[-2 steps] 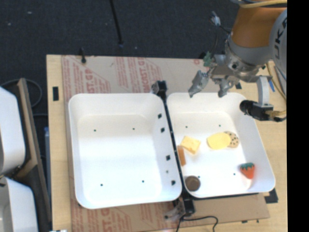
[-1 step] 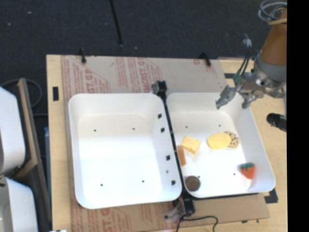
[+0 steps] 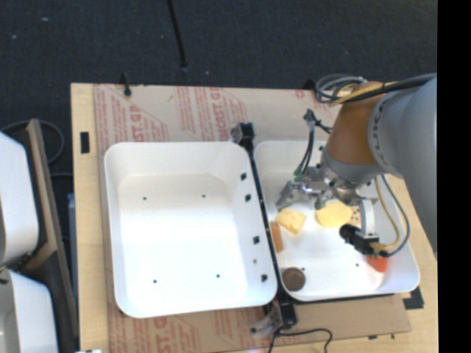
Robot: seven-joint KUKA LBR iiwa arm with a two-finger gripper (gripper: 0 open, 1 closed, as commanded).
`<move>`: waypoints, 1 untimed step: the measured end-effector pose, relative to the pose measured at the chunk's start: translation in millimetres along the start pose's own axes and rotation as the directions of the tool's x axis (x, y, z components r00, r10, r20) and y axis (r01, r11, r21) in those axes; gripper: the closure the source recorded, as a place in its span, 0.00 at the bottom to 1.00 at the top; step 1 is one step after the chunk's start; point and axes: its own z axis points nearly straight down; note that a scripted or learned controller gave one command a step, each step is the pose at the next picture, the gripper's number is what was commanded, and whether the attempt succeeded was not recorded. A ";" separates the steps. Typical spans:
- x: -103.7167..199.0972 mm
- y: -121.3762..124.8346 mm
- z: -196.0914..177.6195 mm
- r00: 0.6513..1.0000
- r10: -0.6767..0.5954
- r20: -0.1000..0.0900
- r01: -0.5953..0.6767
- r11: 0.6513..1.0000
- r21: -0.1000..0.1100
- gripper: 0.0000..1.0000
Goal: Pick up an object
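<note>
- The arm (image 3: pixel 383 134) comes in from the right and hangs over the right bin (image 3: pixel 401 285), its orange band and grey bulk covering much of that bin's upper half. From here I judge this to be the approach to a pick, with nothing lifted yet.
- The left bin (image 3: pixel 184 226) has only bare white floor, so I would leave it alone; everything worth reaching for lies in the right bin.
- The gripper (image 3: pixel 318 191) sits low over the right bin, just above the two yellow pieces. Cables and linkage clutter it, and I cannot tell how it is set, nor whether it has anything.
- The rounder yellow piece (image 3: pixel 333 214) lies right under the wrist, and the pale yellow block (image 3: pixel 292 221) lies just to its left. They are close but seem apart. I would choose one, centre on it and come straight down, so the other is not shoved aside.
- An orange stick (image 3: pixel 276 237) lies along the wall between the bins, hard to get around.
- A brown disc (image 3: pixel 294 278) sits near the front rim, flat and probably awkward.
- A small red piece (image 3: pixel 377 263) lies by the black fitting at the right; I would avoid it.
</note>
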 end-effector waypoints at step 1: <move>68.9 -30.2 -61.8 1.000 -0.004 -0.003 0.004 1.000 -0.015 0.00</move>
